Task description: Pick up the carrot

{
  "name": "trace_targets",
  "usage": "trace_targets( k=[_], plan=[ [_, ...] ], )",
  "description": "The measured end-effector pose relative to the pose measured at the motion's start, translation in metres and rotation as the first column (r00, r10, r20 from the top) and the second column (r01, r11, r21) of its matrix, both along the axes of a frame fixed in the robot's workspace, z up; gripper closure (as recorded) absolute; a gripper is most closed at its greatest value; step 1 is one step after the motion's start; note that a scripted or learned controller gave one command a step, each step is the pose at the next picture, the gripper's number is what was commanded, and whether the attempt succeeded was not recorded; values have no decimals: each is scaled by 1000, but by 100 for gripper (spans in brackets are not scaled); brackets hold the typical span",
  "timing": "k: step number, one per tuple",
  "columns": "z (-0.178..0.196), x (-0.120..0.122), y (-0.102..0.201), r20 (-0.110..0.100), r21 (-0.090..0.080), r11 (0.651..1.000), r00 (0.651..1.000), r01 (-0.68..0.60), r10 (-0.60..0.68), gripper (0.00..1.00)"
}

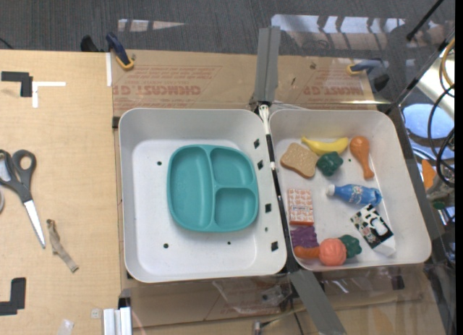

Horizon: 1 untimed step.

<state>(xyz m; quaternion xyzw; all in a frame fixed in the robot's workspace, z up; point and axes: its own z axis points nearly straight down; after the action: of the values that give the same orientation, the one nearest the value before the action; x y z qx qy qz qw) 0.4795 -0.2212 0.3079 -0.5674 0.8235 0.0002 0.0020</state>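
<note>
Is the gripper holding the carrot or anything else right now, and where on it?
Nothing is seen held. The carrot lies in the right bin, beside the purple grapes.

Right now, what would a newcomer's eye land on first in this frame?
The teal divided plate, alone in the middle of the left bin, stands out most. Next comes the crowd of toy food in the right bin: a banana near the far wall, a slice of bread beside it, and the carrot at the near edge. Scissors lie on the bench at far left.
</note>
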Motion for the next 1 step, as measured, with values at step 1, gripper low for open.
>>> trace_targets(
  k=[1],
  plan=[
    [10,6,0,-1,1,995,995,-96,96,100]
  ],
)
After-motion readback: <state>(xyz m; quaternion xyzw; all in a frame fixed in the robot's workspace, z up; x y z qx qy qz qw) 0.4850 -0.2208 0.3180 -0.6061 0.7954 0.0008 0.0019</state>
